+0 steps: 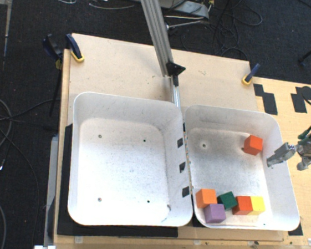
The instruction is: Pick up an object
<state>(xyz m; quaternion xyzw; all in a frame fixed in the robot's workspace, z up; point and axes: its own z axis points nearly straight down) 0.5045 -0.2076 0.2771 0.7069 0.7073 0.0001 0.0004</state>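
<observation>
Item: bench scene, one pick attempt not yet made. Right bin (285,164), shallow and white, right half of the frame, holds six small blocks. One orange-red cube (253,144) sits alone in the upper right of the bin floor, apart from the rest and near the right wall. Five others are bunched along the lower edge: an orange block (207,197), a purple block (215,213) touching it just below, a green block (227,199), a red block (243,205) and a yellow block (257,204), side by side and in contact, probably because the sloped rim gathers loose pieces there. Left bin (90,113), left half of the frame, shows only a speckled floor. Gripper (294,155) enters at the right edge of the frame, above the right bin's rim, beside the lone cube but not touching it; its fingers appear spread apart with nothing between them. Judgement: the isolated cube is the easier target, since the fingers can close on both sides of it, whereas the clustered blocks leave little room. A grey metal strut (158,29) slants down from the top of the frame to the gap between the bins.
</observation>
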